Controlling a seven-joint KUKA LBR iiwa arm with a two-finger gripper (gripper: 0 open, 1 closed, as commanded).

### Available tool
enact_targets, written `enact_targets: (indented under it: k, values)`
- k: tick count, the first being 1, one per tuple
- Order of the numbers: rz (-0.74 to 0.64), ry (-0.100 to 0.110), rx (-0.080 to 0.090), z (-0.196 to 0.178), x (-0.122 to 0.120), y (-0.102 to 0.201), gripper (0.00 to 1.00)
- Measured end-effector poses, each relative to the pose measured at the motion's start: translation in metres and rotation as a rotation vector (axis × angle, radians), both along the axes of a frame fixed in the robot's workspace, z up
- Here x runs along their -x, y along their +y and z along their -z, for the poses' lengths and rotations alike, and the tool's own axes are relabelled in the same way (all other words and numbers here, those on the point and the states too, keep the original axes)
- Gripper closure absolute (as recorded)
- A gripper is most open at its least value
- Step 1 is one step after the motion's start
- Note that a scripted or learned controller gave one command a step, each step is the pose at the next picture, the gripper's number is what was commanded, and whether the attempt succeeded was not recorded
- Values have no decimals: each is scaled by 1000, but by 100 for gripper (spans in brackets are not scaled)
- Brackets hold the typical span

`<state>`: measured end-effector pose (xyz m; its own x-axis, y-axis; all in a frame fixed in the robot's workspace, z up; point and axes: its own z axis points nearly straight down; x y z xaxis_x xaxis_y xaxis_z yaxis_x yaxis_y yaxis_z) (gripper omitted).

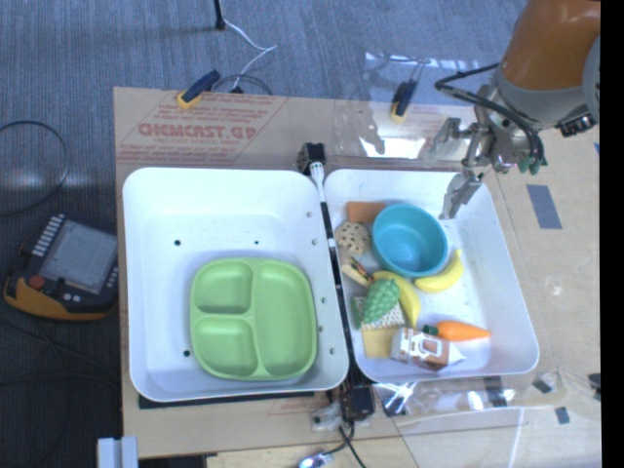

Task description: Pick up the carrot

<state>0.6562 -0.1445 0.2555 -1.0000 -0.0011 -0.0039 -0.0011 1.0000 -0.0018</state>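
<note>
Orange and small, the carrot lies near the front right corner of the right bin. It touches a little box and sits just in front of the banana. Our gripper hangs over the back of this bin, beside the blue bowl, well away from the carrot. We cannot tell how its jaws stand. We think it might bump the bowl on the way, or grab the box too.

Light is bright and even, with soft shadows. Glare streaks the clear plastic sheet at one o'clock. The focus is slightly soft overall, grainier toward the edges.
</note>
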Motion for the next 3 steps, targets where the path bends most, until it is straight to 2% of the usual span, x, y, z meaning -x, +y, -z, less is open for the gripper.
enact_targets:
  k: [1,2,3]
  values:
    - [3,3,0,12,97,-18,0]
    - [-385,9,-5,149,116,-54,0]
    - [-584,-24,16,161,150,-54,0]
